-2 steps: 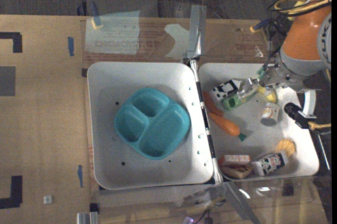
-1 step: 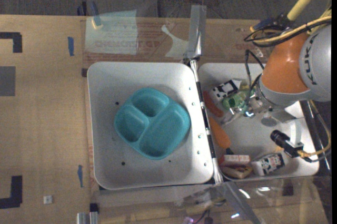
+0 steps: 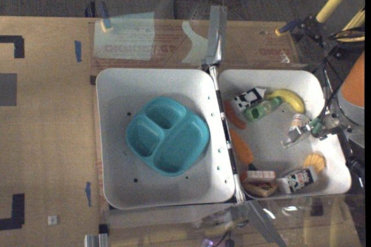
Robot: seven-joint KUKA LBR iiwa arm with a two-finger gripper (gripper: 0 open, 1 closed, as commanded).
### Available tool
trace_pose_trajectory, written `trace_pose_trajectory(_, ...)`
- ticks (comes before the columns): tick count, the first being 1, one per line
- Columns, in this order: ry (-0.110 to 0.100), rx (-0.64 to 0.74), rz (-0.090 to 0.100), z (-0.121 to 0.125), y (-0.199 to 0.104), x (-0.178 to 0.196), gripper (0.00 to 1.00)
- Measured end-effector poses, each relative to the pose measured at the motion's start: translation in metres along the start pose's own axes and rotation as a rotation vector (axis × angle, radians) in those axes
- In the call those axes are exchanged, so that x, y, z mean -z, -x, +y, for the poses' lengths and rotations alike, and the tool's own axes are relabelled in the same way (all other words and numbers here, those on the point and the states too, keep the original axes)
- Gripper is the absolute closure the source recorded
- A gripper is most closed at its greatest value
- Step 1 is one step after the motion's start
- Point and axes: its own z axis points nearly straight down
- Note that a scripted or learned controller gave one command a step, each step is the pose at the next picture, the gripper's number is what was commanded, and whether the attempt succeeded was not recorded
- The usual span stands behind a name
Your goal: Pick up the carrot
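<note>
A: Tabletop (image 3: 46, 124), largest element: you see it carrying two white bins set edge to edge. The left bin (image 3: 116, 182) holds a teal divided plate (image 3: 168, 134), lying flat near the centre.

B: And the right bin (image 3: 272, 164)?

A: You find the clutter there. The arm (image 3: 355, 92) enters from the right, and its tool (image 3: 297, 134) hangs over the bin's middle with fingers apart, gripping nothing.

B: Where do you place the carrot?

A: The carrot (image 3: 241, 147) lies flat along the left wall of the right bin, well apart from the tool; a smaller orange piece (image 3: 234, 116) sits just above it. You would judge the wall a hindrance, since it leaves little room for a finger on that side.

B: Smaller items?

A: Banana (image 3: 290, 100), green bottle (image 3: 264, 108), and milk carton (image 3: 250, 97) at the top; a second carton (image 3: 298, 180) near the bottom.
</note>
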Motion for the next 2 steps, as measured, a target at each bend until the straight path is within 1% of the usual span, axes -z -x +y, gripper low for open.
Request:
trace_pose_trajectory(1,0.0,0.0,0.0,0.0,0.0,0.0,0.0)
trace_pose_trajectory(2,0.0,-0.185,-0.001,0.035,0.07,-0.031,0.0)
